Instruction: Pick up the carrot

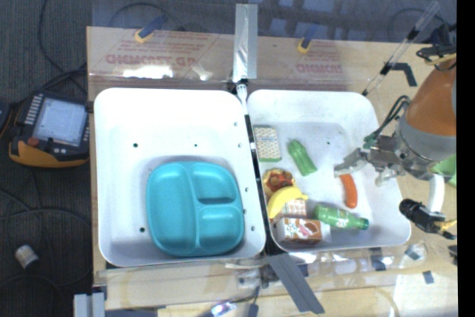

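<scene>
The carrot [349,191] is a short orange piece lying on the floor of the right bin [319,111], toward its right side. My gripper [358,162] hangs just above and slightly behind the carrot's upper end, reaching in from the right under the grey wrist and orange band. The carrot looks to be resting on the bin floor, not lifted.
Also in the right bin are a green pickle [301,157], a cracker pack [267,143], a banana [286,198], a reddish food item [278,178], a green bottle [338,217] and a small carton [300,230]. A teal divided plate [195,208] lies in the left bin [148,115].
</scene>
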Controlling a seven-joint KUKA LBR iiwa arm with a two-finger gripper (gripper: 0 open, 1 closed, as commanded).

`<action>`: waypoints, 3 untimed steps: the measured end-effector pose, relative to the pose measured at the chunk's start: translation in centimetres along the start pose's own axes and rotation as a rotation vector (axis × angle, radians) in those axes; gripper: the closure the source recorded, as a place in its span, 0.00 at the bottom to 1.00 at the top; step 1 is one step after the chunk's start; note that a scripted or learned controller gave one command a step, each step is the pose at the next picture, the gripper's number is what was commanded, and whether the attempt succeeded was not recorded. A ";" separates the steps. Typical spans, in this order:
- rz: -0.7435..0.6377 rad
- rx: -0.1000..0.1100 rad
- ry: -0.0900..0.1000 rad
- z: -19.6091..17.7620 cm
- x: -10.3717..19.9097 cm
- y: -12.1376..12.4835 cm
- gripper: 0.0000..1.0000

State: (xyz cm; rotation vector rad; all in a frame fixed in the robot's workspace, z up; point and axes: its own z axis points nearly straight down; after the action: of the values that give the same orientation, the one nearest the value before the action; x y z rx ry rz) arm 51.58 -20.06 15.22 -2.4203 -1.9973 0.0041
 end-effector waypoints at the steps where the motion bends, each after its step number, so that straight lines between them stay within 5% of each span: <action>1: -0.002 0.004 0.000 -0.8 0.1 -0.1 1.00; 2: -0.002 0.004 0.000 -0.8 0.1 -0.1 0.00; 3: -0.002 0.004 0.000 -0.8 0.1 -0.1 0.00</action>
State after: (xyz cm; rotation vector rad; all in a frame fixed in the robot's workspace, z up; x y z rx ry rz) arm 51.54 -19.98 16.00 -2.4162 -1.9971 0.0080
